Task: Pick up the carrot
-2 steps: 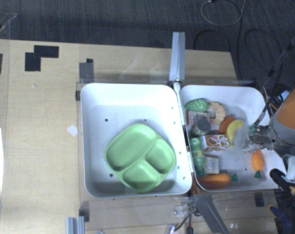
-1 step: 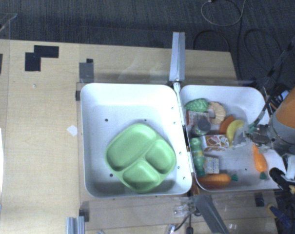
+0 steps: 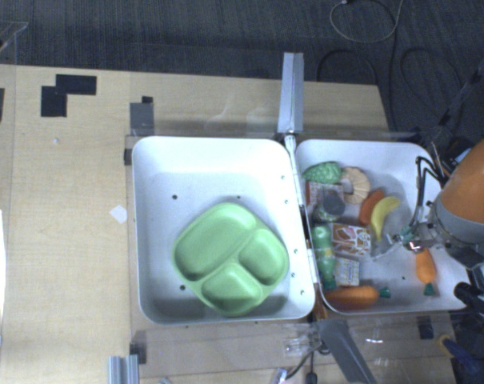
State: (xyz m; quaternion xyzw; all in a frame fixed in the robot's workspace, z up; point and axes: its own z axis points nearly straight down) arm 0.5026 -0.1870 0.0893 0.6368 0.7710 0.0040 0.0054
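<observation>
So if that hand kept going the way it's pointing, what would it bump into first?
Likely the bare floor of the right bin, between the banana and the carrot. The hand seems aimed downward, but depth is hard to judge here.

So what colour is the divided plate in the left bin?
Light green plate, clearest in the camera view.
</observation>
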